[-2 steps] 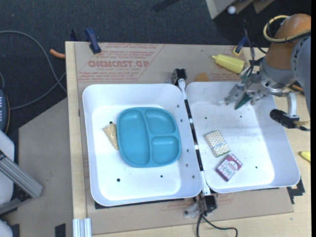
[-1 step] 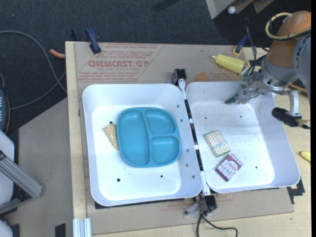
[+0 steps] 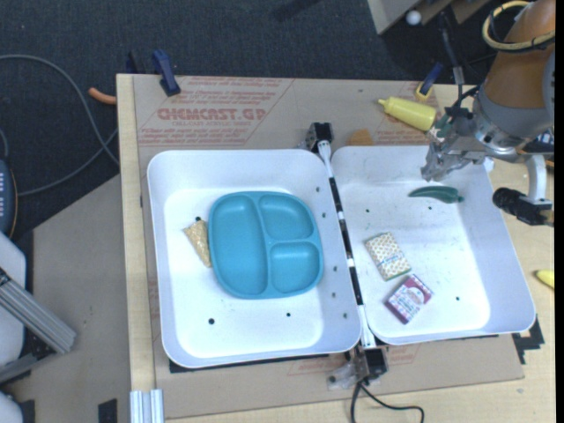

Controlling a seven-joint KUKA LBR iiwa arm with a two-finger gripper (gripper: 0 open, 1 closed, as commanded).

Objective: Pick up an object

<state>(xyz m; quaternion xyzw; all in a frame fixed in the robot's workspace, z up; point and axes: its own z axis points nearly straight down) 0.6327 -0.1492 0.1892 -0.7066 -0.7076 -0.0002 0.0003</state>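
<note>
Gripper [image 3: 438, 171] hangs over the far end of the right bin [image 3: 493, 320], just above a dark green leaf-shaped piece [image 3: 438, 194]; grip state cannot be told. Same bin, nearer: a patterned cream packet [image 3: 387, 255] and a red-and-white packet [image 3: 408, 299], lying apart. Left bin [image 3: 176, 320]: blue divided plate [image 3: 264, 242], tan sponge [image 3: 199, 240] at its left edge.

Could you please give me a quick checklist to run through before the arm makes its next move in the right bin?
1. Hand over the right bin: ok.
2. Green object lying just below the hand, uncovered: ok.
3. Object held between the fingers: cannot tell.
4. Patterned packet and red packet apart from the green object: ok.
5. Blue tray in the left bin, out of the way: ok.
</note>
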